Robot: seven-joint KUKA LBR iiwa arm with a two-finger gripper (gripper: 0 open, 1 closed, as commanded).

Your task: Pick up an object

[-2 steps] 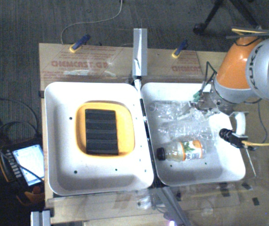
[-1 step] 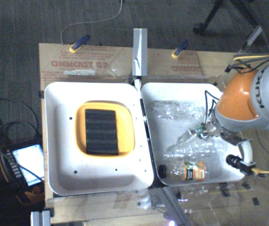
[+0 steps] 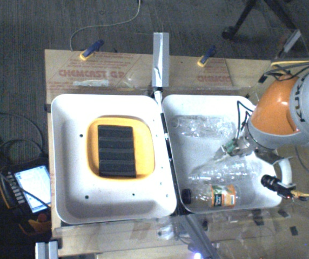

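My gripper (image 3: 231, 147) hangs low over the right bin (image 3: 172, 144), just under my orange wrist band, and from this angle I cannot tell whether it is spread or closed — nothing shows between its tips. It sits just above a clear plastic bottle (image 3: 227, 170) lying on its side in the middle of the bin. Near that, toward the near wall, lies a second clear bottle with an orange label and black cap (image 3: 211, 196). At the far side lies a third clear bottle (image 3: 200, 127), hard to make out against the white.

I judge all three light, thin-walled and slick; they would dent under a squeeze and roll away along their length. The best hold is probably across the body at mid-length, square to the bottle's axis — the labelled one offers a less slippery band.

The left bin (image 3: 62, 161) holds a yellow tray-like piece with a black ribbed insert (image 3: 120, 149), stiffer and broad, well apart from me.
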